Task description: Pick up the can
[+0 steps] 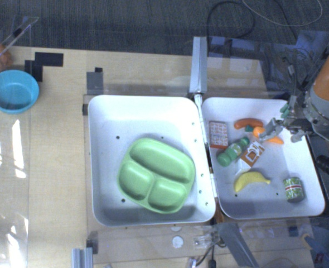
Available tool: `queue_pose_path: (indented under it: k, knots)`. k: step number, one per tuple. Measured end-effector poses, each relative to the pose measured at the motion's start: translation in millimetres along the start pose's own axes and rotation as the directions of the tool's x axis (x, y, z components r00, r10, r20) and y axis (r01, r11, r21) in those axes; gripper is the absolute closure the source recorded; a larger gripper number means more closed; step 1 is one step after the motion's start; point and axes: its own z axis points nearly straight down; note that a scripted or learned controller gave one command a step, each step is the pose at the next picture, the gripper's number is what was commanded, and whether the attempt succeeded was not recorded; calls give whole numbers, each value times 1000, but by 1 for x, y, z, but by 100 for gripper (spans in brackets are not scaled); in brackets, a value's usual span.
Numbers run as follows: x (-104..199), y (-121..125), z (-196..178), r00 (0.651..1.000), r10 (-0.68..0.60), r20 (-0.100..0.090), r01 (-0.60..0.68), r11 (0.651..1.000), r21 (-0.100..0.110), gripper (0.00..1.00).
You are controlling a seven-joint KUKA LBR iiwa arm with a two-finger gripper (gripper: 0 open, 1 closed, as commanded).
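Can [293, 188]: right bin's [306, 166] near corner, well apart from the gripper.
Gripper [277, 125]: over far side, grip state unclear.

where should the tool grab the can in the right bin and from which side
Grip the can across its round body, coming straight down from above. It appears to lie on its side near the right bin's front right corner, well apart from the banana. The fingers should probably close across the curved sides rather than the flat ends. The tool is farther back, near the carrot.
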Motion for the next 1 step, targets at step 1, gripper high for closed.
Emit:
queue_pose_path:
  k: [1]
  knots:
    - [-35, -62, 121, 935, -355, -1, 355, 935, 0, 0]
